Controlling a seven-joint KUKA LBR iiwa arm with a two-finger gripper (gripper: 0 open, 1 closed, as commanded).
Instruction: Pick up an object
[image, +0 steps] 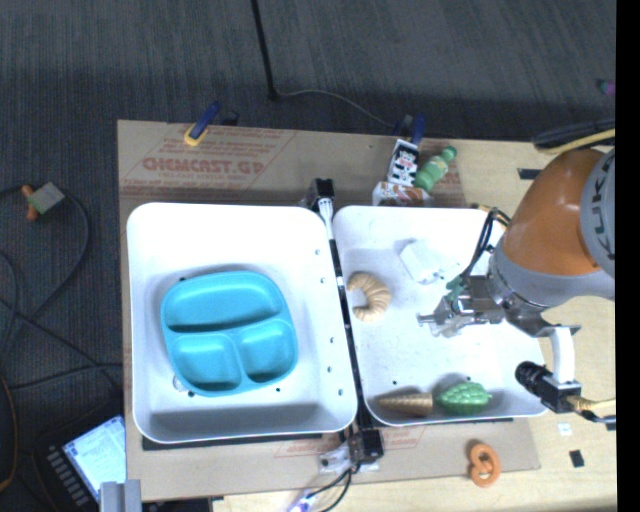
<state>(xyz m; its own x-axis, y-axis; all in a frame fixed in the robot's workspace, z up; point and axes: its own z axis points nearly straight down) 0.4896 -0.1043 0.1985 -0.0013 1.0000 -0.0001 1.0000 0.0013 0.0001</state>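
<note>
Over right bin (350, 330), gripper (447, 317) hovers mid-floor, tips toward divider; whether clenched or released cannot be told, nothing visibly held. Croissant-shaped toy (371, 295) lies near, toward left bin (140, 330), slightly farther back; likeliest target. Green toy (463, 396) and cone (405, 403) rest at near wall.

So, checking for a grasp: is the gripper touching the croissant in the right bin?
Apart. The camera view shows bare white bin floor between the gripper and the croissant.

Divided tray (230, 333) sits in the left bin (150, 230); in the right bin (375, 225), croissant (369, 295) at nine o'clock, cone (405, 403) and, possibly, a leafy toy (463, 396) at six.
</note>
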